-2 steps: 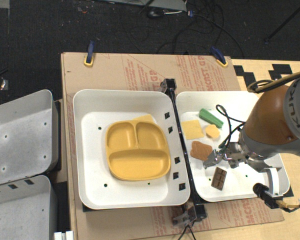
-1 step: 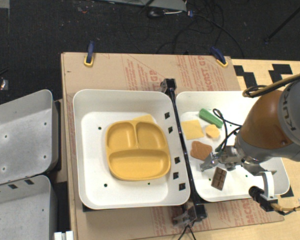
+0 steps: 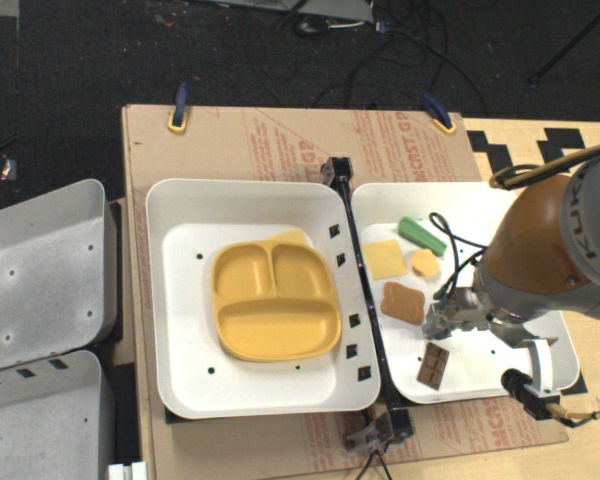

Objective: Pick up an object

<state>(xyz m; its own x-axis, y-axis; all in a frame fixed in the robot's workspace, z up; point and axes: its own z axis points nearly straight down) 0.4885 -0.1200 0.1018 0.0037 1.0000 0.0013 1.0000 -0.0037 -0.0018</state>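
Note:
The right bin (image 3: 560, 353) holds several small food-like items. A green bar (image 3: 421, 235) lies at the back, with a pale yellow square slice (image 3: 384, 260) and a small orange piece (image 3: 425, 264) just in front of it. A brown slab (image 3: 403, 303) lies in the middle, and a dark chocolate bar (image 3: 433, 368) rests near the front wall. My gripper (image 3: 444, 320) hangs low over the bin floor, just right of the brown slab and above the chocolate bar. The arm's wrist hides its tip.
The left bin (image 3: 180, 268) holds a yellow divided plate (image 3: 276, 301). A black divider with clips (image 3: 355, 268) runs between the bins. The arm's orange band (image 3: 540, 238) and grey body cover the right bin's right side. Grey trays (image 3: 40, 268) lie off the bench at left.

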